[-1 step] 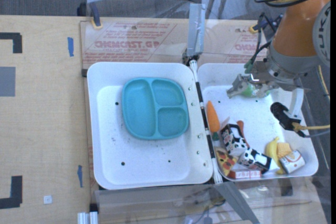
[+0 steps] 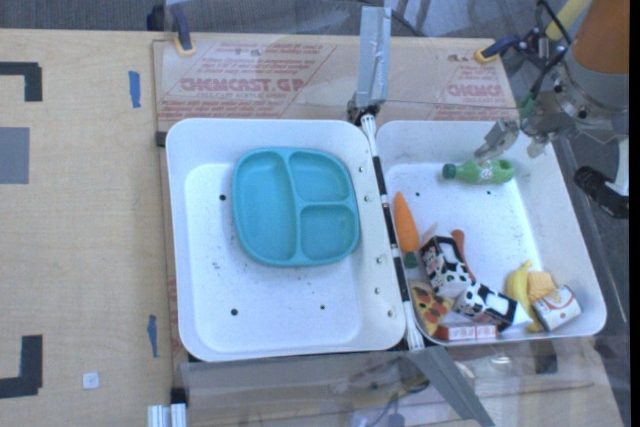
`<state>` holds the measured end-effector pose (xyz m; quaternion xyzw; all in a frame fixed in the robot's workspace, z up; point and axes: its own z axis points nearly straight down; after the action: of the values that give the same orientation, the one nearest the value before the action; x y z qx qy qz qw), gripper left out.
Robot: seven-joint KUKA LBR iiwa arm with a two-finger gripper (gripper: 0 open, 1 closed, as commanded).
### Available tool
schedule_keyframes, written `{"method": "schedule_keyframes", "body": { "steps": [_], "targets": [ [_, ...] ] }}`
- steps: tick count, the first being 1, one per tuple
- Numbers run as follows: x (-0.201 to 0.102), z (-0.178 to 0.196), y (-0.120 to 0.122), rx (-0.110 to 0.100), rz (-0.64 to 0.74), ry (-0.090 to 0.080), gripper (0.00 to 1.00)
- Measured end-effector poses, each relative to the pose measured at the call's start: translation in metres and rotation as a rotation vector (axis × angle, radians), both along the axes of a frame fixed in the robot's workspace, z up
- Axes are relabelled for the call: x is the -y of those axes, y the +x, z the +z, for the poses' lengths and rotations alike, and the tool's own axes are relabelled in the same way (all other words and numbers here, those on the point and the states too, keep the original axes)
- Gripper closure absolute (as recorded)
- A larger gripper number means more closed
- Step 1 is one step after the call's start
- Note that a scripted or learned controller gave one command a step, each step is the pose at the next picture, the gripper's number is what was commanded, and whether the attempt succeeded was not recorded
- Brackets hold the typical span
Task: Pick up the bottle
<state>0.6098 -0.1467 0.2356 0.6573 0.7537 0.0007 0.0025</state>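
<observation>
A small green bottle (image 2: 480,172) lies on its side near the back wall of the right bin (image 2: 560,215), its pale cap pointing left. My gripper (image 2: 516,144) hovers just above and behind the bottle's right end. Its two fingers are spread apart, open, with nothing between them. The grey wrist and orange band of the arm rise toward the top right corner.
In the left bin (image 2: 190,245) sits a teal divided plate (image 2: 296,206). The front of the right bin holds an orange carrot (image 2: 405,223), a black-and-white cow toy (image 2: 446,268), a yellow toy (image 2: 520,285) and several other play foods. Cables hang beside the arm at the right.
</observation>
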Motion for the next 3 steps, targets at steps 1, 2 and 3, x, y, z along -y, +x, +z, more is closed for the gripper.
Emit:
{"method": "schedule_keyframes", "body": {
  "steps": [1,2,3],
  "targets": [
    [-0.012,-0.058,0.019,-0.005,0.077,0.002,0.0],
    [0.04,-0.148,0.016,0.002,0.144,-0.001,0.0],
    [0.029,-0.112,0.011,0.0,-0.107,0.001,0.0]
  ]
}}
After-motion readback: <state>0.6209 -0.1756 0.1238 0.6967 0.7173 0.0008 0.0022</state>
